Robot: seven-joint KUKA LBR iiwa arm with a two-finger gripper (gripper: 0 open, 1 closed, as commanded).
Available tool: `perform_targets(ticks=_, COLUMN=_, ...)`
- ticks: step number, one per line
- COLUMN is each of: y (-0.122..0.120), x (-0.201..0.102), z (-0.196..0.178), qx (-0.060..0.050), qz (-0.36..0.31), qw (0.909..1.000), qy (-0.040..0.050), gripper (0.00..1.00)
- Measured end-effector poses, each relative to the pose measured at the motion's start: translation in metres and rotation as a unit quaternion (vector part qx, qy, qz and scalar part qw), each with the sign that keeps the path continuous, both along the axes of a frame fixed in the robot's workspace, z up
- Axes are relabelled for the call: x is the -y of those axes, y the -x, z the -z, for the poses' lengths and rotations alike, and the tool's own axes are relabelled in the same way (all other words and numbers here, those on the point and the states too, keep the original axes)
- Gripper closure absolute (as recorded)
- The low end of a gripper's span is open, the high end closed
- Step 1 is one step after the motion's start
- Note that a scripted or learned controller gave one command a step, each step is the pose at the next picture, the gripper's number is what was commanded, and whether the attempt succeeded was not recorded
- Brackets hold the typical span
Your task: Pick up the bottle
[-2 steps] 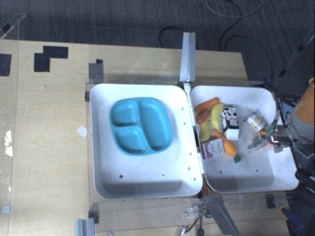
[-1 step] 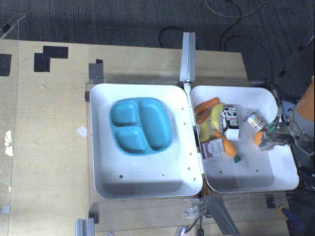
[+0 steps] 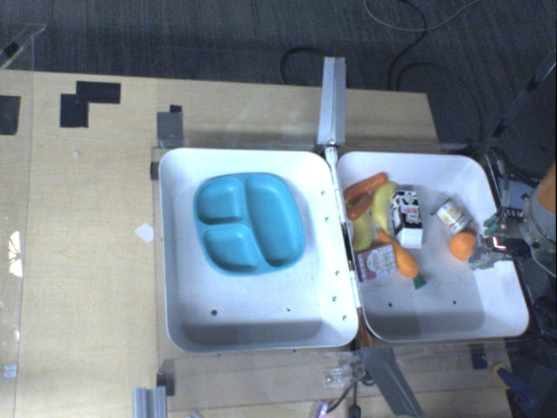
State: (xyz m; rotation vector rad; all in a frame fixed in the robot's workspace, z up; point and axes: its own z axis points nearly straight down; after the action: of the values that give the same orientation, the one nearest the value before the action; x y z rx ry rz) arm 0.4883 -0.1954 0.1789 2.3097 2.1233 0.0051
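2 white bins (image 3: 261, 333), 1 blue tray (image 3: 251, 221), 1 bottle (image 3: 451, 214), 1 orange (image 3: 462, 246), fingers (image 3: 493, 244) state unclear

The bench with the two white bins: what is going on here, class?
A robot arm reaches in from the right, its tool low at the right bin's edge, beside an orange. Small items lie there, a bottle-like one untouched near the tool. The left bin holds a blue divided tray.

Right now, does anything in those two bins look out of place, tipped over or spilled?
Nothing looks spilled or broken. The toy food sits bunched against the right bin's left wall, and the small bottle lies tilted beside the orange.
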Motion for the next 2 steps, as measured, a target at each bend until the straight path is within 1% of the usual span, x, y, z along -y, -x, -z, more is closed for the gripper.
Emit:
perform_targets(ticks=1, y=0.000, x=0.000, z=-0.038, qx=0.000, qz=0.005, qw=1.0000, qy=0.0003, gripper=1.00)
perform_targets(ticks=2, y=-0.025, x=-0.017, z=-0.084, qx=-0.001, qz=0.275, qw=0.9614, qy=-0.0009, gripper=1.00)
